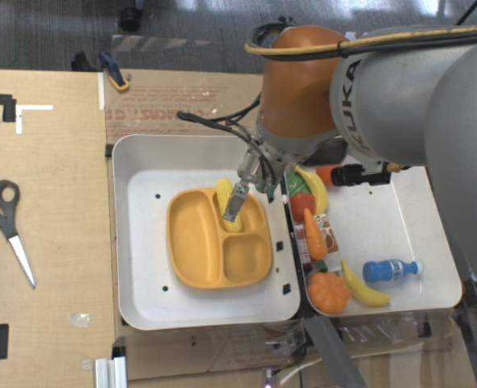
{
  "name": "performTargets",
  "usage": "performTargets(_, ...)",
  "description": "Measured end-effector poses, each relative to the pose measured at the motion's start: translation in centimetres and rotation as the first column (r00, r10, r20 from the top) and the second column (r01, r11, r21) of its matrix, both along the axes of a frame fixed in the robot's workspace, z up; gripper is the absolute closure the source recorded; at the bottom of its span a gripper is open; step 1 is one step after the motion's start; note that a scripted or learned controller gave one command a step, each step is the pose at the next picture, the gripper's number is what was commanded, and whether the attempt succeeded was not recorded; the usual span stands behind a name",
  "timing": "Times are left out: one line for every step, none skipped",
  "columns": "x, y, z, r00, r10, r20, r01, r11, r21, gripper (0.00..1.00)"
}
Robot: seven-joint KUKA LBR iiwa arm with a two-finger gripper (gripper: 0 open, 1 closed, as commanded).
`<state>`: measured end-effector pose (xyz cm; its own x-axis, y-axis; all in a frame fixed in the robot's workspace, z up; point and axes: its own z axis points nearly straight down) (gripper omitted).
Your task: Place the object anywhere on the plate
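Here, corn (pixel 226 202) on yellow plate (pixel 198 249) in left bin (pixel 133 241), fingers (pixel 235 207) touching it, grip state unclear.

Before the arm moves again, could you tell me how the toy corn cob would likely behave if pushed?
The corn cob looks rounded and elongated, so it may roll sideways. It seems small, moulded plastic, so probably light and stiff. It lies across the yellow plate's raised rim, so a nudge could tip it off.

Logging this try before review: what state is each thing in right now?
gripper: down over the plate, fingers on the corn
corn: lying on the plate's rim, between the fingers
plate: flat in the left bin
blue bottle: lying on its side
scissors: lying open on the bench
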<state>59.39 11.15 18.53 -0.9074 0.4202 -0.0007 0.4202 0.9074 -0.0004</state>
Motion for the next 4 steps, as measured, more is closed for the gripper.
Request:
performTargets(0.00,0.00,0.00,1.000,0.000,0.000,0.000,1.000,0.000,0.00)
performTargets(0.00,0.00,0.00,1.000,0.000,0.000,0.000,1.000,0.000,0.00)
performTargets(0.00,0.00,0.00,1.000,0.000,0.000,0.000,1.000,0.000,0.00)
performTargets(0.00,0.00,0.00,1.000,0.000,0.000,0.000,1.000,0.000,0.00)
